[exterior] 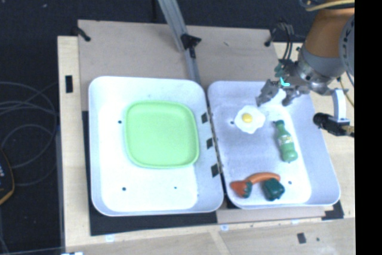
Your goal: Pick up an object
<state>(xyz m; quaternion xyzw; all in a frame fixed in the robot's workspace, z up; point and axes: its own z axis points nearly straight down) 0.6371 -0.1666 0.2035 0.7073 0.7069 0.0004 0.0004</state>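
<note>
We see the bench (143,48) carrying two white bins side by side. The left bin (107,146) lies well away from the fingers and holds a green plate (161,133), flat in its middle. The right bin (301,182) lies directly under the fingers and holds everything small enough to pick up.

The arm (325,39) reaches in over that bin's far corner, and its fingers (276,92) hang spread apart, with nothing between them. We judge they are held wide so that they can come down around a thing.

Below the fingers and slightly to their left lies a fried egg (249,119), the nearest thing to them. It is flat, so we think it would give the fingers little to close on. A green bottle (285,140) lies on its side just beyond the egg, nearer the viewer, and its narrow body looks easier to take. Farthest from the fingers, at the bin's near edge, an orange sausage (258,179) lies touching or nearly touching a dark green block (273,189).

Nothing is lifted yet; the egg or the bottle seems the likely target.
</note>
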